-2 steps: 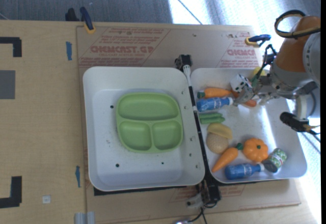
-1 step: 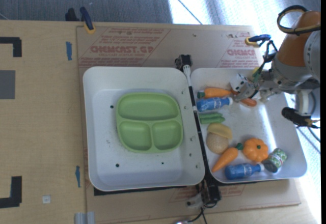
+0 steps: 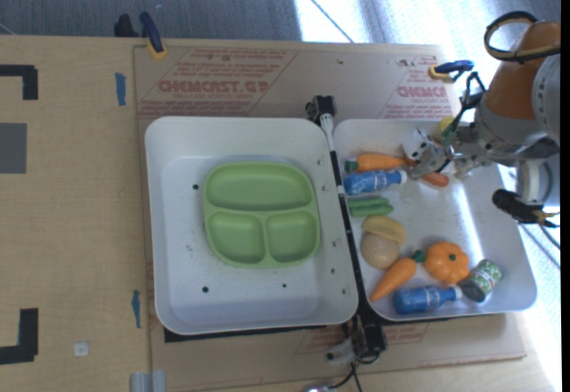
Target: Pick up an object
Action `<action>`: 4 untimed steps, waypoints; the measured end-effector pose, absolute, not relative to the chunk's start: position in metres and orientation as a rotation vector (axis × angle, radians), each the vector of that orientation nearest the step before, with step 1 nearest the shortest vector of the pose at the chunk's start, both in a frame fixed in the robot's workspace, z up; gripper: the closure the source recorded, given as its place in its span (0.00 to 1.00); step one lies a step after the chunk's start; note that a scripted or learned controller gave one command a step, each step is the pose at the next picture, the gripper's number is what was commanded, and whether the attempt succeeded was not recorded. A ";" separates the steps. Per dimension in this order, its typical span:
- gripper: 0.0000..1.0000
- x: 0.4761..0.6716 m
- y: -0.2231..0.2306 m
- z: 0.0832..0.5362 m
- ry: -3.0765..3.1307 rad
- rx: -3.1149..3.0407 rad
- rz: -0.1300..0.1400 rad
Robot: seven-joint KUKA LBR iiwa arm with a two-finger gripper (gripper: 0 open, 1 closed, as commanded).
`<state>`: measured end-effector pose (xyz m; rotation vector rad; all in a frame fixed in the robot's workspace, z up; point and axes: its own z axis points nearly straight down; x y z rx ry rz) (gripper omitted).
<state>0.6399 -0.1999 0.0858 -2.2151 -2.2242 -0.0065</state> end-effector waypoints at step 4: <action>1.00 0.648 -0.201 0.094 -2.214 -2.193 0.019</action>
